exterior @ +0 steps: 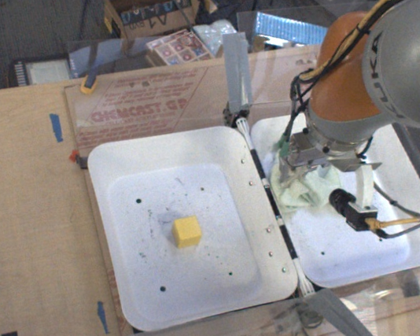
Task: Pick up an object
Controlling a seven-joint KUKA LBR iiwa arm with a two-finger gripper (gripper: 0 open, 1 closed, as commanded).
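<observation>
1. Camera view, right side: we see the arm [373, 72] reaching in over the right bin [415, 248]; its gripper [307, 161] hangs right over a crumpled pale green cloth [298, 192] near that bin's left wall; spread or pressed together, we cannot tell.
2. Same view, left bin [116, 179]: a yellow cube [188, 231] lies near the middle; it's well apart from the gripper.

Red print "CHEMCAST GP" legible on brown sheet [144, 106]. Letters "KU" legible on grey arm [408, 66]. Finer print unreadable.
</observation>
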